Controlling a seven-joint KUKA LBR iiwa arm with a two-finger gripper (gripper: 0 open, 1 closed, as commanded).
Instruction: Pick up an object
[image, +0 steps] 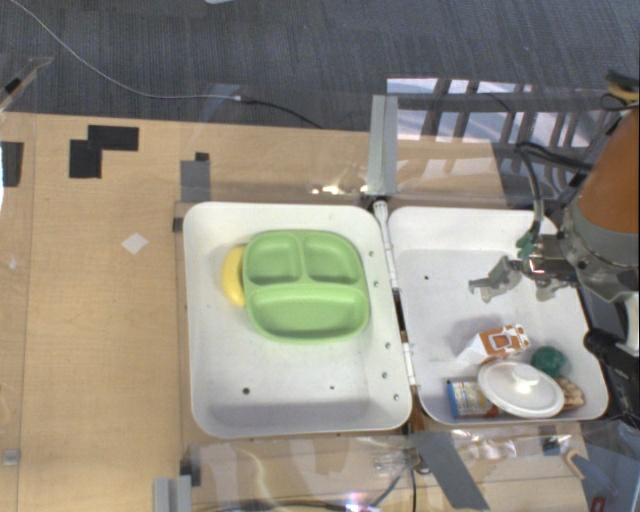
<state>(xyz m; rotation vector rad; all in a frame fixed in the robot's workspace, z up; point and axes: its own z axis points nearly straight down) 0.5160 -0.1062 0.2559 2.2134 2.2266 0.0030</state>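
Over the right shallow white plastic bin (440, 250), upper half, sits the two-finger metal gripper (497, 280), hanging off the grey arm with the orange band (612, 190) that comes in from the right. Fingers (484, 287) look parted a little with nothing between them, bare bin floor underneath. Below the gripper, toward the near edge of the same bin, is the clutter: a round white plastic bowl-like lid (519, 388), an orange-and-white small carton (503, 341) touching its upper rim, a dark green round lump (548, 359) just right of the carton, and a blue-labelled small can or pack (465, 399) at the bowl's left. Far to the gripper's left, in the left white bin (290, 390), a green three-compartment plastic tray (303, 283) lies flat with a yellow banana-like piece (232, 277) tucked against its far side. Best candidate by my read: the carton, light, stiff-ish, flat faces, pinch across its short sides. The bowl looks slick and wide, likely to slip unless taken by the rim.
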